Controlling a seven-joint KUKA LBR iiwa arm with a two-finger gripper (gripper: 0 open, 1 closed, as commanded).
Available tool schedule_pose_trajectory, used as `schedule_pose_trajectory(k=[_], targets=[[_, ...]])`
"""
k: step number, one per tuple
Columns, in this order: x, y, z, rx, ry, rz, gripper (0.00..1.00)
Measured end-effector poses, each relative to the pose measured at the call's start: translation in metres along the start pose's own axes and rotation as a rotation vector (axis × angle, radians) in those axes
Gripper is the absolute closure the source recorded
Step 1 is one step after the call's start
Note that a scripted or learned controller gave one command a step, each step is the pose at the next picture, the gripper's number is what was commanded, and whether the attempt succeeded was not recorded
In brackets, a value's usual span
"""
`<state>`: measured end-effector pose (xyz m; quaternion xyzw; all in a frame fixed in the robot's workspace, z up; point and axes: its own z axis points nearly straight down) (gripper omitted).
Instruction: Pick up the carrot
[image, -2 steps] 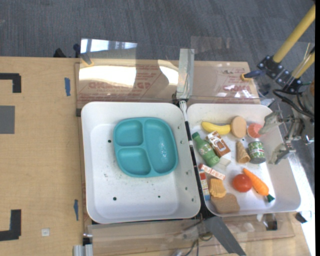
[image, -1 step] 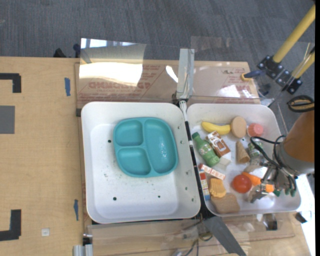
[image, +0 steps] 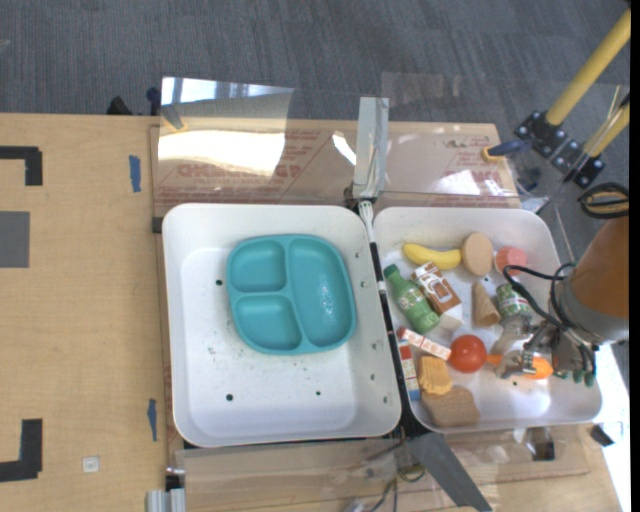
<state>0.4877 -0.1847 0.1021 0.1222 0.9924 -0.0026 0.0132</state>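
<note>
The carrot (image: 540, 368) shows as a short orange piece on the floor of the right bin (image: 575, 400), near its right front corner. A small orange tip pokes out just left of the gripper, beside the tomato. My gripper (image: 522, 357) is low in the bin, directly over the carrot's middle and covering most of it. The grey arm with its orange band (image: 605, 285) reaches in from the right above it. I cannot make out whether the carrot rests on the floor or is lifted off it.
The right bin is crowded with a red tomato (image: 467, 352), a banana (image: 432, 256), a green bottle (image: 412, 298), a brown carton (image: 438, 287), a cone (image: 486, 303), a small can (image: 512, 303) and a bread slice (image: 455, 405). A teal divided plate (image: 292, 293) lies in the left bin (image: 195, 330).
</note>
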Motion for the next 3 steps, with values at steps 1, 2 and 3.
schedule_pose_trajectory(k=[1,2,3], targets=[[0.005,0.019,0.012,0.001,0.014,-0.091,1.00],[0.009,0.022,0.012,-0.002,0.008,-0.517,1.00],[0.012,0.077,-0.081,-0.009,0.013,-0.585,1.00]])
